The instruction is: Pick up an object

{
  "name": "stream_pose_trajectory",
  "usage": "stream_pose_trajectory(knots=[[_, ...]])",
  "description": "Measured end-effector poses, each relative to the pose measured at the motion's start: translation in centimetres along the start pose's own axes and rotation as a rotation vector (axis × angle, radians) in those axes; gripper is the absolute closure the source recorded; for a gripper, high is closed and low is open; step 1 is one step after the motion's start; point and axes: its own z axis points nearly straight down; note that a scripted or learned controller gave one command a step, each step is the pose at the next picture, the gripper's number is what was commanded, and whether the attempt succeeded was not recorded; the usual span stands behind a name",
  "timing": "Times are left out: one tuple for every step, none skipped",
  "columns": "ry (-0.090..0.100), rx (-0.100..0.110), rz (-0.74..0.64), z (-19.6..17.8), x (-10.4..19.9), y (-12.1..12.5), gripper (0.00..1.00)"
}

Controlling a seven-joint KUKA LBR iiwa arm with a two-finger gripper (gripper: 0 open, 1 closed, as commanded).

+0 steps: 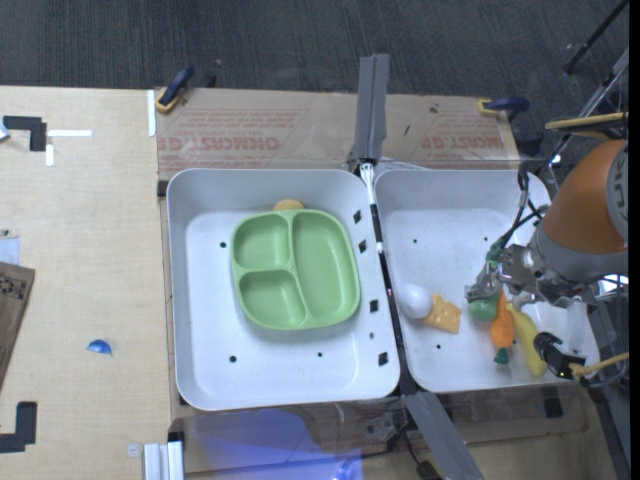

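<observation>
Right now the likeliest target is the green thing [483, 308], a small rounded piece lying directly under the tool [487, 290] in the right bin [440, 203]. Touching it on the side away from the tool's tip is a carrot [502, 334], its long axis running roughly toward the bin's near rim, with a yellow piece [533, 353] alongside it further out under the arm [585, 213]. On the tool's other side, toward the divider between the bins, sit a cheese wedge [445, 315] and, just beyond it, a white egg [413, 299], both near but apart from the tool.

Whether the tool is released or clenched I cannot tell; it is small and cluttered with cables at this angle, and nothing is plainly seen in its grasp.

My judgement: the move turns on a short straight descent, since the green thing lies beneath the tool, not off to one side. Crowding from the carrot could spoil a clean grasp.

Further off, the left bin [200, 348] carries a green divided plate [296, 268].
</observation>
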Motion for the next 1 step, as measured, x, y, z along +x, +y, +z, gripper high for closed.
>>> stream_pose_trajectory(knots=[[-0.001, 0.003, 0.002, -0.8, -0.04, -0.05, 1.0]])
